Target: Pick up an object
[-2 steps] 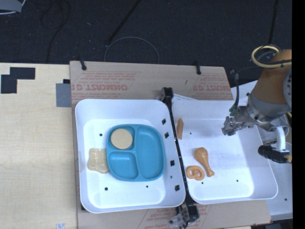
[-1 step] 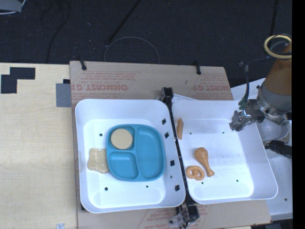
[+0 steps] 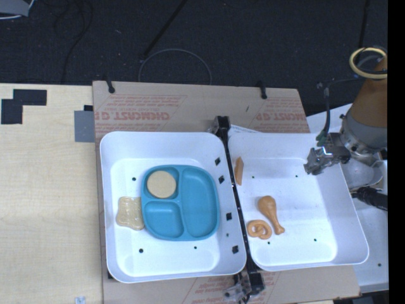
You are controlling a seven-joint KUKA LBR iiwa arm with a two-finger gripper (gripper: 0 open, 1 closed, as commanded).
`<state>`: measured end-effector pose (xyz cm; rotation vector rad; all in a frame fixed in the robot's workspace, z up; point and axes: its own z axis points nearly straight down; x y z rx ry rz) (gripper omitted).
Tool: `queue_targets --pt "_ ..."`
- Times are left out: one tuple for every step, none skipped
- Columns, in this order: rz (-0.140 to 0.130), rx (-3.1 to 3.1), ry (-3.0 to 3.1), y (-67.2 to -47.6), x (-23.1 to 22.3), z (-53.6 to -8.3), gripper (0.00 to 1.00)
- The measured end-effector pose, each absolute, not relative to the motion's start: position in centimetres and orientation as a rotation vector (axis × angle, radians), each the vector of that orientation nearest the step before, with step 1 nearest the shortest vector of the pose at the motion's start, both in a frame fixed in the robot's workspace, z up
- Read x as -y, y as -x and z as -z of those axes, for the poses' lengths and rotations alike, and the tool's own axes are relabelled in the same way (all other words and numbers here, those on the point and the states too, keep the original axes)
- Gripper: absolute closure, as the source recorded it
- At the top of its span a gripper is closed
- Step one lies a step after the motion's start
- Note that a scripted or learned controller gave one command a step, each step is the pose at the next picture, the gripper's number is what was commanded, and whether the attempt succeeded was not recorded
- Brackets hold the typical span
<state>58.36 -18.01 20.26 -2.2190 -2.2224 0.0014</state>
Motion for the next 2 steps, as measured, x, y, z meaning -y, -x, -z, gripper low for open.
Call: queue_targets --pt "-0.002 2.222 2.214 -57.4 13.1 -19.9 1.00" --pt "-0.002 2.222 2.214 -56.7 8.7 -20.2 1.00"
